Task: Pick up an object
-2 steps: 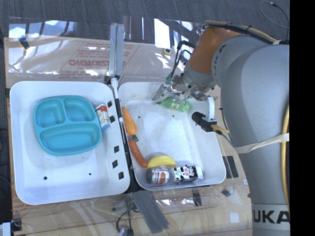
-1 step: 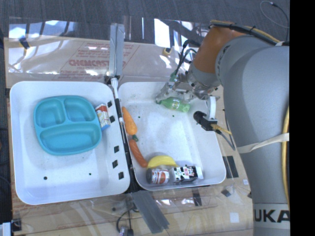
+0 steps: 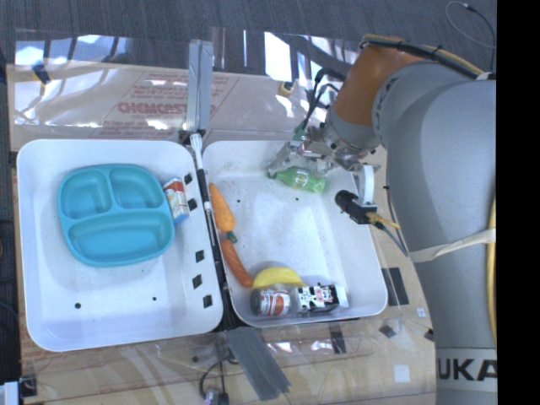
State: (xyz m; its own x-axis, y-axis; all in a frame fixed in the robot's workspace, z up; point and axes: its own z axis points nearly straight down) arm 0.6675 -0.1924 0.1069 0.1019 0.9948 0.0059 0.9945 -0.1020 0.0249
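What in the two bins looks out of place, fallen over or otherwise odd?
Nothing is spilled or broken. A few things lie on their sides: the small can beside the blue plate, and the can at the right bin's near wall. The green bottle also lies flat, under the tool.

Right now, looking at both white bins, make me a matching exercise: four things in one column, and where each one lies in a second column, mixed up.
Things:
1. blue plastic divided plate
2. pale green plastic bottle
3. round yellow lemon
4. long orange carrot

Places:
A. near edge of the right bin, above a can
B. left bin
C. far end of the right bin, under the tool
D. right bin, along its left wall

Pairs: 1-B, 2-C, 3-A, 4-D
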